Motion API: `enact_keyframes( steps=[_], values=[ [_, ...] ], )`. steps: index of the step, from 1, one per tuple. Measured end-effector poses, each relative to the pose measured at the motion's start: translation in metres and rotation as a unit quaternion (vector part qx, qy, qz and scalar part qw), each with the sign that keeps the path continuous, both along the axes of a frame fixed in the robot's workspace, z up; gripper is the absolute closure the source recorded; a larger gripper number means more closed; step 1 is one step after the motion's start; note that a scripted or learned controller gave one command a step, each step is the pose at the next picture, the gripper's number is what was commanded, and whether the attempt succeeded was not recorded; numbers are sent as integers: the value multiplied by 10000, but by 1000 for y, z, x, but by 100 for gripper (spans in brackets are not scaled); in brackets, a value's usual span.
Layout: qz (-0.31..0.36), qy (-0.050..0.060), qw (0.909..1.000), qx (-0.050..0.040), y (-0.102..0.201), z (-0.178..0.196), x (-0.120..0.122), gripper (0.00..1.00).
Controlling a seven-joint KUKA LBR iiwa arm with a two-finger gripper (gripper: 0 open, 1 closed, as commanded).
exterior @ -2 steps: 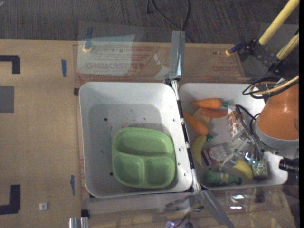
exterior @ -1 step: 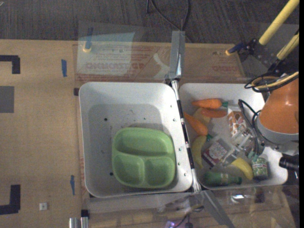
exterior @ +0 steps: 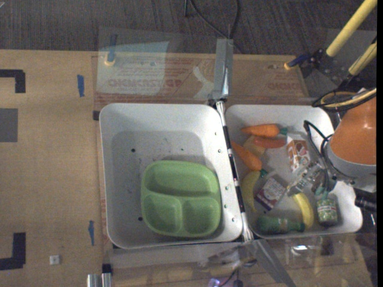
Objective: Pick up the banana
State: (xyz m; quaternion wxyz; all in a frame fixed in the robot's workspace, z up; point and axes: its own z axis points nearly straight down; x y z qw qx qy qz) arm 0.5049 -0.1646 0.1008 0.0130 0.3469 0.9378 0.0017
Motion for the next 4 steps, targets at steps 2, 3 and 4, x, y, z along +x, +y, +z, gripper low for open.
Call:
enact_keyframes(
  steps=[2,3,4],
  values=[
    [417,89,9991,18,4,28,-23,100],
    [401,57,9992,15,3,39,-21,100],
    [399,58,9992,15,3,39,-21,0]
  ],
)
